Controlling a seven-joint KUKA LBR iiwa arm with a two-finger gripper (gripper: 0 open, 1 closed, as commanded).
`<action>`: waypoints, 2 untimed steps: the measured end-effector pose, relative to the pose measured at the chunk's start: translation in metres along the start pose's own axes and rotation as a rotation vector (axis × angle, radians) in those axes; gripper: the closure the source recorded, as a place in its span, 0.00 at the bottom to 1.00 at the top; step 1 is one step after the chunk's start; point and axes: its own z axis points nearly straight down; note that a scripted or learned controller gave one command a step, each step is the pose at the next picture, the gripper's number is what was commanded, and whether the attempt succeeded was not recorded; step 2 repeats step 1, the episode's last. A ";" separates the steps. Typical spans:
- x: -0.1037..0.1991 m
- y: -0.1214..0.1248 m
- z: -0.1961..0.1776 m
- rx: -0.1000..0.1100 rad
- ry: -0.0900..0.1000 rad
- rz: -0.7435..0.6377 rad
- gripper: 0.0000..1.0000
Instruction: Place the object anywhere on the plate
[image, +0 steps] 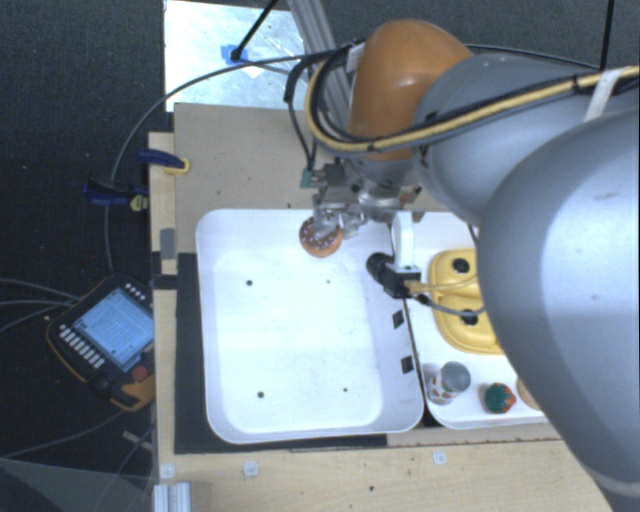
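Gripper is hanging over the far edge of the left bin, below the arm's orange band. A small round brown object, doughnut-like with a pale speckled top, is sitting directly under the fingertips and touching them. Whether the fingers are clamping it or merely resting against it cannot be told; the jaw opening is hidden by the wrist body.

The object is lying at the far rim of the left bin, near the divider between the bins. The yellow plate is lying in the right bin, well apart from the object and partly covered by the grey arm. Two dark spots are showing on the plate's surface.

Near the right bin's front edge, a small grey-capped item and a green and orange item are lying side by side.

A handheld pendant with a lit blue screen is lying left of the bench; its screen text is too small to read. No brand or label is legible.
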 end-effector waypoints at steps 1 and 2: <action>-0.003 -0.001 0.000 0.002 -0.002 0.003 0.00; -0.003 -0.001 0.000 0.002 -0.002 0.003 0.00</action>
